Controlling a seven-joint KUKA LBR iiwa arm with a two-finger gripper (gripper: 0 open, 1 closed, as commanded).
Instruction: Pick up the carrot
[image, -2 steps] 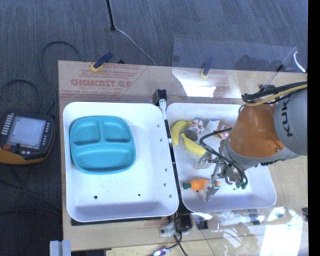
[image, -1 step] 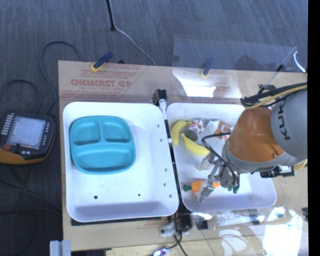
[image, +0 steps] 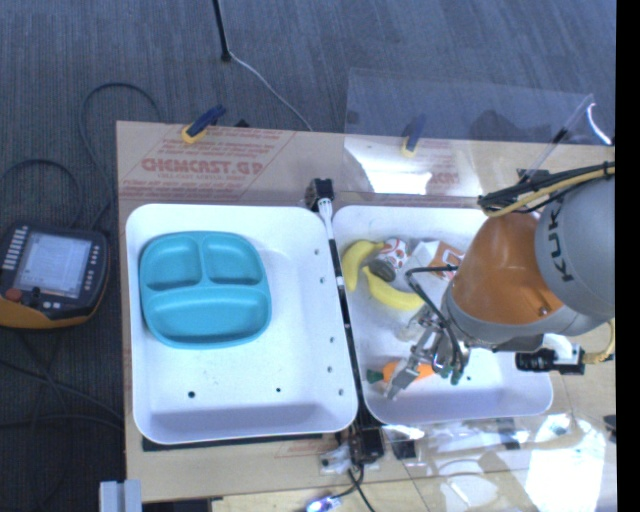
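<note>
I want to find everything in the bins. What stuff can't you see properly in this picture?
- Carrot: in the camera view, a bit of orange and green peeks out at the gripper; the rest is hidden by it, so whether it is gripped is unclear.
- Right bin: the arm covers much of its floor.
- Banana: a small dark thing lies across it, too blurry to name.
- Small packet beside the banana: too small to identify.

You cannot see most of the carrot (image: 420, 372): the gripper (image: 408, 378) covers it, leaving a small orange patch. Whether the fingers meet on it is too small to tell. The arm (image: 520, 280) hides the right bin's (image: 470, 402) right half and runs off the right edge. An item (image: 384, 268) beside the banana (image: 372, 278) is too blurred to identify.
</note>
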